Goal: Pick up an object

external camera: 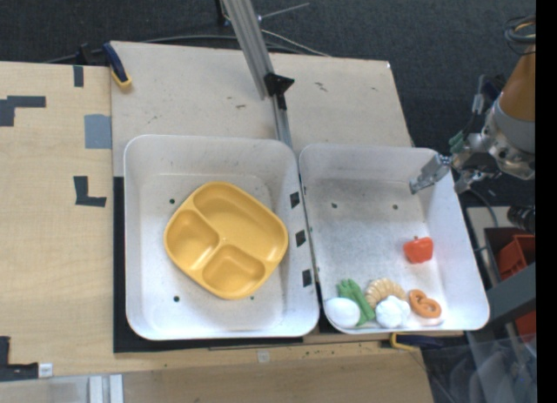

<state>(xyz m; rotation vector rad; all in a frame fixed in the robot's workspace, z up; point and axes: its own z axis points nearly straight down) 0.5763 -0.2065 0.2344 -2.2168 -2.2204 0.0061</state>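
- The likeliest thing for me to pick is the red pepper [419, 250], lying alone in the right bin [365, 218] at about 4 o'clock from the bin's middle, close to the right wall. I judge that wall could block one finger and turn a grasp into a push.
- The other candidates crowd the bin's 6 o'clock edge: a green vegetable [352, 295], a white egg [343, 312], a tan ridged piece [384, 289], a white lump [392, 311] and an orange ring [426, 305]. They touch or nearly touch, so I'd expect a descent there to nudge neighbours or pinch two at once.
- The gripper [432, 173] hangs over the bin's 1 o'clock corner, well apart from every item; nothing sits between its fingers, and I cannot tell how wide they are.
- From there, a straight drop would meet bare bin floor or the rim, I think.
- The yellow divided plate [226, 238] lies in the left bin [148, 218], far at 9 o'clock, an awkward flat target.
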